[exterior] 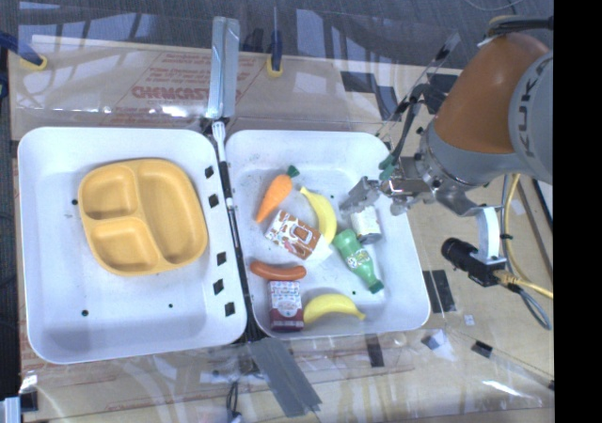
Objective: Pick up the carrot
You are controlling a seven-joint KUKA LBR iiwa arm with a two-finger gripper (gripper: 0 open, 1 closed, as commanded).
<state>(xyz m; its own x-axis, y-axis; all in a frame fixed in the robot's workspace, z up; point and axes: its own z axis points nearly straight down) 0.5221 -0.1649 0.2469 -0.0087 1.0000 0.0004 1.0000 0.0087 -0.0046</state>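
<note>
The carrot (pixel 274 196) is orange with a green tip and lies slanted in the upper left part of the right bin (pixel 324 147), with its tip toward the back. My gripper (pixel 363 195) hangs over the right side of that bin, roughly a carrot's length to the right of the carrot and apart from it. It is just above a small silver can (pixel 367 225). A banana (pixel 323 212) lies between the carrot and the gripper. Nothing can be seen held.
The right bin also holds a white and orange snack packet (pixel 294 235), a green bottle (pixel 357 259), a sausage (pixel 277 271), a second banana (pixel 331 306) and a dark red packet (pixel 285 304). A yellow divided plate (pixel 141 214) sits in the left bin (pixel 47 318).
</note>
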